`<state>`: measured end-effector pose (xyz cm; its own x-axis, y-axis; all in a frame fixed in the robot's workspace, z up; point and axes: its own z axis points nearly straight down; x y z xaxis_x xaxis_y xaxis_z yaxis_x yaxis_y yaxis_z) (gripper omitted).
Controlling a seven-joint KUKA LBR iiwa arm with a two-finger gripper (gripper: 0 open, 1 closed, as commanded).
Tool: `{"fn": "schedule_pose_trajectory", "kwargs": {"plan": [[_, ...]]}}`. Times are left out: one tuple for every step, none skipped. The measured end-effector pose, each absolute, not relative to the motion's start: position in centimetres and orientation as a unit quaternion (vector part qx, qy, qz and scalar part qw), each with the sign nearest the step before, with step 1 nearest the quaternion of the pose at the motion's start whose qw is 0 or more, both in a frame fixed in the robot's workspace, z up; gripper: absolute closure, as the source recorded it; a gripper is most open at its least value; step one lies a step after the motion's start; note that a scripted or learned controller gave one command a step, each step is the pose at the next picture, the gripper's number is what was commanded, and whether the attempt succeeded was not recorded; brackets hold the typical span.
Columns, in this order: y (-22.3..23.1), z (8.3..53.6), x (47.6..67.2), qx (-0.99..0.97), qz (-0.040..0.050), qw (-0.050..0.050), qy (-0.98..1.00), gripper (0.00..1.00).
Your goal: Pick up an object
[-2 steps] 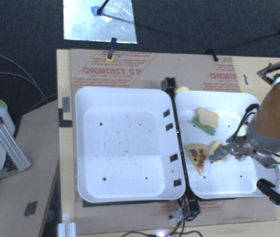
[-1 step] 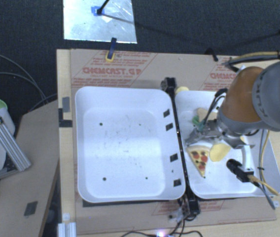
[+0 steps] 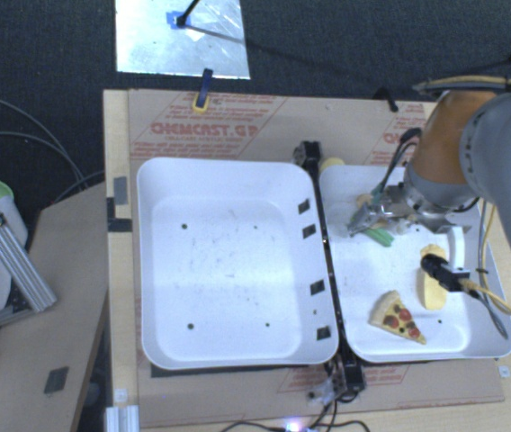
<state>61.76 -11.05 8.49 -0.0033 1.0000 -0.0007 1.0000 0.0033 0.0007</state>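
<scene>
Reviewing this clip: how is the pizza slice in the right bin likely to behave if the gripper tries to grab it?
The pizza slice lies flat on the right bin floor, so the fingers may struggle to get under it. It looks like a thin toy wedge, probably light and stiff, likely to slide rather than roll when nudged.

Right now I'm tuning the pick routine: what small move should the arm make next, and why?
Probably a short descent straight down. The gripper sits low in the right bin, right by a small green object and a tan piece. Whether anything is between its tips is unclear from here, so lowering onto the green object before closing seems safest. The pizza slice lies farther away.
</scene>
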Motion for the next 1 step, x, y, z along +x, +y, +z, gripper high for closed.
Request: {"fn": "schedule_pose_trajectory", "kwargs": {"plan": [[-10.94, 9.61, 61.72, 0.706, 0.0016, 0.002, 0.708, 1.00]]}}
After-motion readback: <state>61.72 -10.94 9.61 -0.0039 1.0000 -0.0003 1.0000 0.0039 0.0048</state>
